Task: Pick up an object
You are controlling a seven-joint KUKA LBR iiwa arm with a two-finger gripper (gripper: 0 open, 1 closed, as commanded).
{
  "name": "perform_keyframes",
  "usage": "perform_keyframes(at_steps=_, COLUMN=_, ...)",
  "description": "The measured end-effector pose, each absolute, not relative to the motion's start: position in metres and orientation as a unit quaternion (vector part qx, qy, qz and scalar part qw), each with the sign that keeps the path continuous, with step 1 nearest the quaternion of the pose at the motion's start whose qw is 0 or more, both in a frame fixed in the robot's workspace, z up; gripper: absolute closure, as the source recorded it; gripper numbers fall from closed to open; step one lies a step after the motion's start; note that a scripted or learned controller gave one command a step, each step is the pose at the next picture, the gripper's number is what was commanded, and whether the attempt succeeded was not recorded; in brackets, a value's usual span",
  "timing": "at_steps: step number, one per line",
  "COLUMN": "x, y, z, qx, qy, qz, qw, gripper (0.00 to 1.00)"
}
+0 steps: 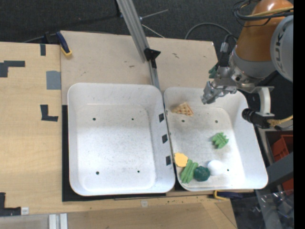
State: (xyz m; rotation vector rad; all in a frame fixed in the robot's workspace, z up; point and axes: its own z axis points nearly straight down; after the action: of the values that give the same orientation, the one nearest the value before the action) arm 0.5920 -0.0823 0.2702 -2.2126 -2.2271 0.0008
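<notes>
Waffle piece (pixel 183 109) apart from jaws (pixel 208 98).

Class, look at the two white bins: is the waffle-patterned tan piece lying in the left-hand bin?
No. The tan waffle piece lies in the right bin, near its far left corner.

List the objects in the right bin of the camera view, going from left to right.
Yellow piece → waffle-like tan piece → long green piece → dark green round piece → white ball → light green leafy piece.
</notes>
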Motion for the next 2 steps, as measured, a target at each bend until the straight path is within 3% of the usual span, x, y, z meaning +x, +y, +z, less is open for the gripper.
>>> perform_keyframes(at_steps=2, x=0.627, y=0.017, z=0.254, qx=-0.705, qy=-0.709, qz=0.0006, qw=0.001, gripper=1.0)
